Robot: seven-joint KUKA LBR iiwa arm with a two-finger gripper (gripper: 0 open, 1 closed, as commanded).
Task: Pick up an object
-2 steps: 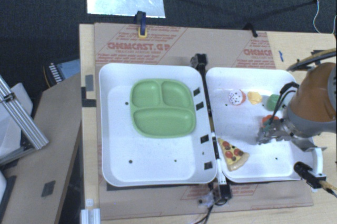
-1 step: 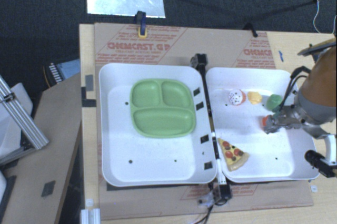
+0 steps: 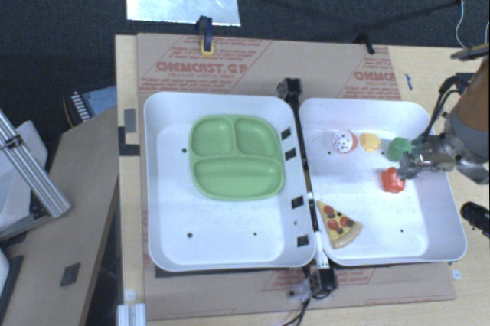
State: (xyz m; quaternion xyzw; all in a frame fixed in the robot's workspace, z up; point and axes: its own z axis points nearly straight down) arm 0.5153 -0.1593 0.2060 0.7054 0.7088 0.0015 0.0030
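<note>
The right bin (image 3: 440, 229) holds several small toys. A red piece (image 3: 393, 180) lies right of centre, with a green piece (image 3: 397, 148) just above it. A yellow piece (image 3: 370, 141) and a white ball with red spots (image 3: 344, 141) sit further left. A pizza slice (image 3: 338, 224) lies near the bin's front left corner. My gripper (image 3: 412, 163) comes in from the right and hovers between the green and red pieces, its tip just above the red one. Nothing is visibly held.
The left bin (image 3: 164, 233) carries a green divided plate (image 3: 236, 157). A black clip row (image 3: 300, 187) runs along the seam between the bins. The arm's grey body (image 3: 468, 135) overhangs the right bin's right wall.
</note>
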